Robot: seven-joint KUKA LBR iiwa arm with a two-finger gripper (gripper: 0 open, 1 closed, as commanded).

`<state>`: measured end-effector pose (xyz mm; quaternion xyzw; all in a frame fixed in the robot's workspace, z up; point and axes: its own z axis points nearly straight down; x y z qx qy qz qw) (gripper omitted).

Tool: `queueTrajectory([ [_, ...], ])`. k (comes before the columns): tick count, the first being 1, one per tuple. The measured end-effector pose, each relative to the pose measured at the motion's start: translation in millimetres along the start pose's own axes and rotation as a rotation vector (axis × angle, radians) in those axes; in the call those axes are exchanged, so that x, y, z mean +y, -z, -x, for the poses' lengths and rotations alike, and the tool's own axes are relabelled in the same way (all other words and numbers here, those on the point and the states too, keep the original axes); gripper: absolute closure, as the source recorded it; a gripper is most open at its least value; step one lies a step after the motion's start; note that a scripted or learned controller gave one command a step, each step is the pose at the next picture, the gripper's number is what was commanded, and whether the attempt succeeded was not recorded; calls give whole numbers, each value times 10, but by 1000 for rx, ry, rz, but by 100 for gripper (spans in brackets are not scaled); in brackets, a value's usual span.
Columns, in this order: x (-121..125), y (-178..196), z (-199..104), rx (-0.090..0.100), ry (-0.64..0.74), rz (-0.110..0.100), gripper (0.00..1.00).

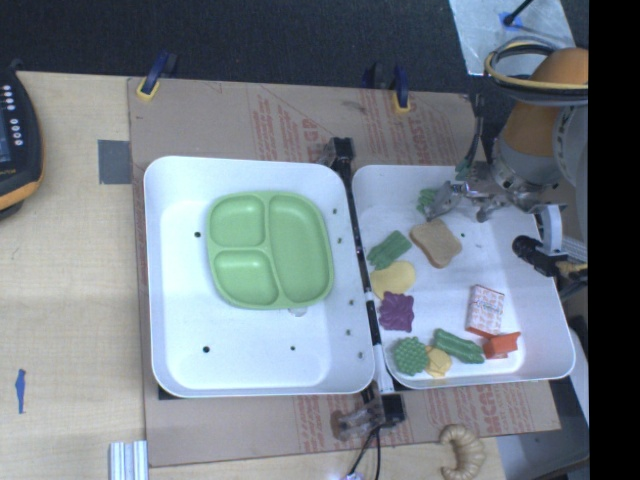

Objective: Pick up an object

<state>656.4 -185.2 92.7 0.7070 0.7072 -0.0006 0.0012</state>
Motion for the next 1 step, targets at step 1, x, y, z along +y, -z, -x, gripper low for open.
queueTrajectory([
  [1, 3, 109, -26, 1, 3, 1, 0],
])
